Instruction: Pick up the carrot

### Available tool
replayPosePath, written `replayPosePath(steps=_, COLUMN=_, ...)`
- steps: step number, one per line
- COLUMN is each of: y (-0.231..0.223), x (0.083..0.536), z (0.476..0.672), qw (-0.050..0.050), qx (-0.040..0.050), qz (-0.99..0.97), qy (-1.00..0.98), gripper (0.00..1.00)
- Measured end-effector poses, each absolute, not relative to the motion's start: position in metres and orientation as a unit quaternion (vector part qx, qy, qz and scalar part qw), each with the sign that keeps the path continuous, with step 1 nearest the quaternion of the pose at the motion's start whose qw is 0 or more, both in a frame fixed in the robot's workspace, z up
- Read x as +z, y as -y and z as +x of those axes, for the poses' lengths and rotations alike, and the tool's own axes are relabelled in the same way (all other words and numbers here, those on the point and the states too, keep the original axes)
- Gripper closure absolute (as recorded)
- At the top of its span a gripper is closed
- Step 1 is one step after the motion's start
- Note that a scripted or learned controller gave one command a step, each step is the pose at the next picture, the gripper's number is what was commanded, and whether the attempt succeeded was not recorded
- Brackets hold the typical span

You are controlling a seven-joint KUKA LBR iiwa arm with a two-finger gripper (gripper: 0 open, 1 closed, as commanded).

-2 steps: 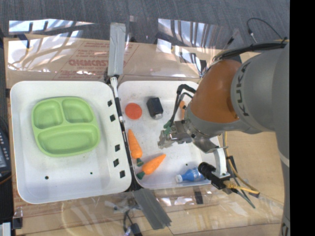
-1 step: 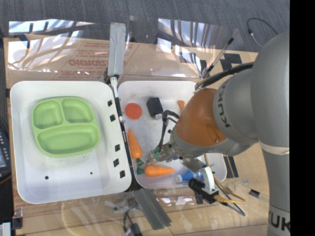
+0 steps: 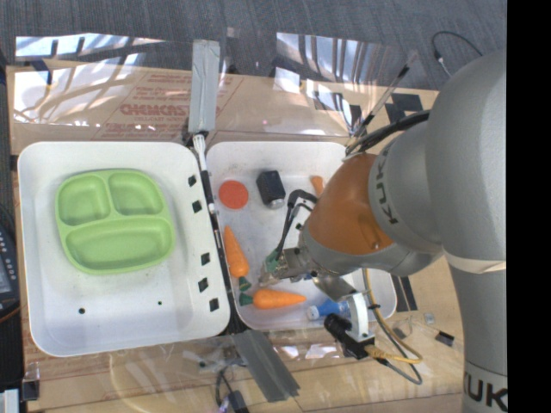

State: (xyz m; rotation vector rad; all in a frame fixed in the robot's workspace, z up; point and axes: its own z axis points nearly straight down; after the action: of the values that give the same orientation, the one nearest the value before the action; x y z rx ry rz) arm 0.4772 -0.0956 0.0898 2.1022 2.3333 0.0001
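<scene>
Carrot (image 3: 277, 298) lies just below the gripper (image 3: 277, 268) in the right bin (image 3: 258, 157).

A second carrot (image 3: 235, 253), a red disc (image 3: 233, 194) and a black block (image 3: 270, 187) share that bin — the left bin (image 3: 43, 299) holds a green divided plate (image 3: 114, 220). How the gripper's grasp stands — cannot tell.

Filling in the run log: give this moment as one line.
arm: over right bin | gripper: above carrot | second carrot: by divider | held: nothing seen

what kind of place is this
Probably a robotics lab test bench: a grey arm with an orange band reaches over two shallow white bins holding toy orange carrots and a green divided plate.
</scene>
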Motion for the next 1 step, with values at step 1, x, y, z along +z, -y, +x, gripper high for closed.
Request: replayPosePath(steps=1, y=0.0955, x=0.0967, z=0.4776, qw=0.0, qx=-0.0011, qz=0.667, qy=-0.745, gripper=1.0)
